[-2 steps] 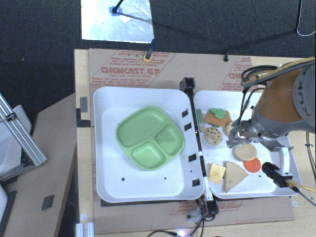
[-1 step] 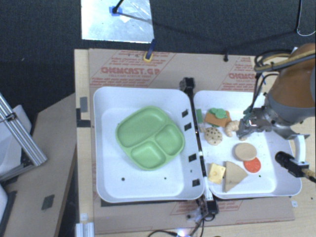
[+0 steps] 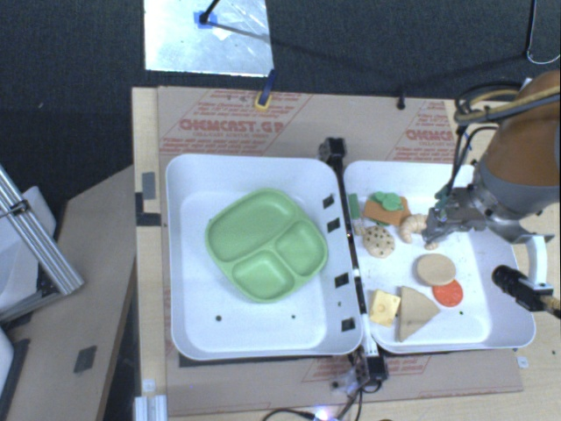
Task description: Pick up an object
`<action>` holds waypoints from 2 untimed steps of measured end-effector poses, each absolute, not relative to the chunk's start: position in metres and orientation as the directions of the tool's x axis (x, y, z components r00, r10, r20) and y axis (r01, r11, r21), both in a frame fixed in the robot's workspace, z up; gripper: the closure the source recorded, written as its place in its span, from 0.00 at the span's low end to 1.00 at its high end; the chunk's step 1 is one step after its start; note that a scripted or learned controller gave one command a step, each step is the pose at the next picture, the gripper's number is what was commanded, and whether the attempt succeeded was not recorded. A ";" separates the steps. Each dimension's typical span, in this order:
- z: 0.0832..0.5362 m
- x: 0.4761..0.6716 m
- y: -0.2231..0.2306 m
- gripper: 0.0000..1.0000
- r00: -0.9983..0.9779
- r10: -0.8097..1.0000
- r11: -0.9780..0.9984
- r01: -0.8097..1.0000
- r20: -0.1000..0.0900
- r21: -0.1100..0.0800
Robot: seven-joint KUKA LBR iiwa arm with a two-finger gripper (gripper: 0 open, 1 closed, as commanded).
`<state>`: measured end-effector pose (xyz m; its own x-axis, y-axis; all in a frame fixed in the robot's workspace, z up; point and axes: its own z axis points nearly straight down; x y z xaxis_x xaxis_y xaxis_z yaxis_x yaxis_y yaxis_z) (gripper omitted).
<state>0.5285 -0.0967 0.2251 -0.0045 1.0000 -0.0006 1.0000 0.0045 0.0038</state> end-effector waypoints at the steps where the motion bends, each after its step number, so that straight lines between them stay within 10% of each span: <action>1: 0.235 0.550 -0.049 1.00 -0.010 1.000 0.010 1.000 0.001 0.004; 2: 0.225 0.586 -0.004 1.00 -0.010 1.000 0.010 1.000 0.001 0.004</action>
